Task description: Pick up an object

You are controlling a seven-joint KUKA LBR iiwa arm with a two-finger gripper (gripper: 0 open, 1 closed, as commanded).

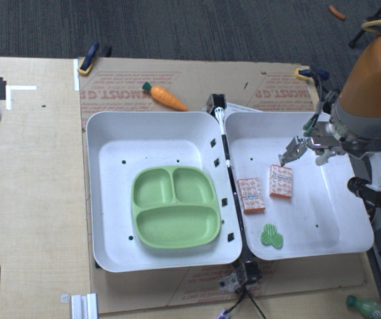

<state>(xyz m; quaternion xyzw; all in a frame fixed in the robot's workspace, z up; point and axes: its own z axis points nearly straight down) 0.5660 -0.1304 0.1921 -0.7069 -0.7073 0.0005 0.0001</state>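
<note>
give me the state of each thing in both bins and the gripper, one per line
green three-compartment plate: flat in the left bin, nothing on it
two small red-and-white cartons: lying flat, side by side in the right bin
small green leafy toy: lying near the right bin's front wall
gripper: above the right bin, holding nothing

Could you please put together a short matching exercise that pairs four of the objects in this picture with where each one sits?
Things:
1. green three-compartment plastic plate
2. orange toy carrot with a green top
3. small flat green leaf-shaped piece
4. two small red-and-white cartons

Places:
A. on the cardboard behind the bins
B. near the front edge of the right bin
C. in the left bin
D. mid right bin, side by side

Pairs: 1-C, 2-A, 3-B, 4-D
</note>
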